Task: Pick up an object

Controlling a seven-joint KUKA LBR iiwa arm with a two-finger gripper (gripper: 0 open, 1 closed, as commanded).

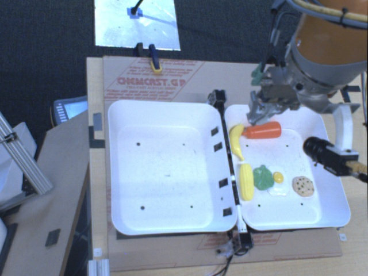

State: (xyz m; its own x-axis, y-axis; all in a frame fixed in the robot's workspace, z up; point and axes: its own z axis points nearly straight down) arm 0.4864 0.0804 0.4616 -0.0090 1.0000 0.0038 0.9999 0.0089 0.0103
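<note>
Tool [260,118] over carrot [262,131], finger state unclear. Carrot looks light, rigid, slick; grip mid-body across its width.

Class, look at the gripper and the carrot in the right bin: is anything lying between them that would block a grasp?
Nothing visible stands between them. The gripper hangs directly over the left end of the orange carrot in the right bin. The nearest item, the banana, lies just to the carrot's left, close enough to be nudged, but not in the path.
</note>
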